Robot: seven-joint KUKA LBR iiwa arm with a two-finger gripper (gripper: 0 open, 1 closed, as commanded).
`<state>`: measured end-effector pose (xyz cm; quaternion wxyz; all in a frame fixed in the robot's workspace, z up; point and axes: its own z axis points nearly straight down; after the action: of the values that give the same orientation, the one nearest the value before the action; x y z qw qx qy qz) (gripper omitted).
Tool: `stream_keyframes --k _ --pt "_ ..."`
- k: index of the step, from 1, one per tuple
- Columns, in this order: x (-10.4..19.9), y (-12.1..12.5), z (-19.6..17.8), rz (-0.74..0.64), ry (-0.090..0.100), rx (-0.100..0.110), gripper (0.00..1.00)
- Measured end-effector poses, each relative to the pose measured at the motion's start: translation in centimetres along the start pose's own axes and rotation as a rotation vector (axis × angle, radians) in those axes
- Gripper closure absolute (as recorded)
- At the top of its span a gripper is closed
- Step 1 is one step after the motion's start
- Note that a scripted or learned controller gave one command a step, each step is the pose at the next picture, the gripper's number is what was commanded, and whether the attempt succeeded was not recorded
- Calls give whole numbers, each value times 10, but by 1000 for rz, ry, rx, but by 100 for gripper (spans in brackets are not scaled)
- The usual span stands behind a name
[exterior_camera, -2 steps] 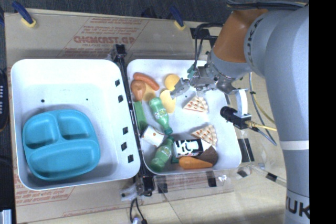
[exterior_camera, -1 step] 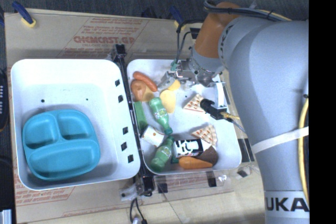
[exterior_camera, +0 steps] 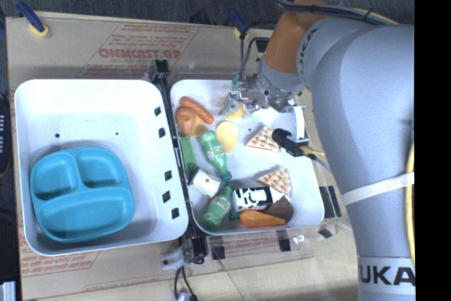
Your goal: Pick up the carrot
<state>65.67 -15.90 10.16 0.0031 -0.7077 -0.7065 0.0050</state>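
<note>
The gripper hangs over the far end of the right bin; I cannot tell from here what state it is in. One carrot lies just left of it, long axis slanting from far-left to near-right. A second carrot-like piece sits well away at the bin's near edge, so the closer one looks the likelier target.

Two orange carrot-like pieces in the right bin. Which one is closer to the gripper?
The one at the bin's far left corner, just left of the gripper. The other orange piece lies against the near wall, across the whole bin.
</note>
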Motion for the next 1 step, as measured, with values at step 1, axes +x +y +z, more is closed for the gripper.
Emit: stream_keyframes --k 1 --pt "55 0 -51 308 3 -5 100"
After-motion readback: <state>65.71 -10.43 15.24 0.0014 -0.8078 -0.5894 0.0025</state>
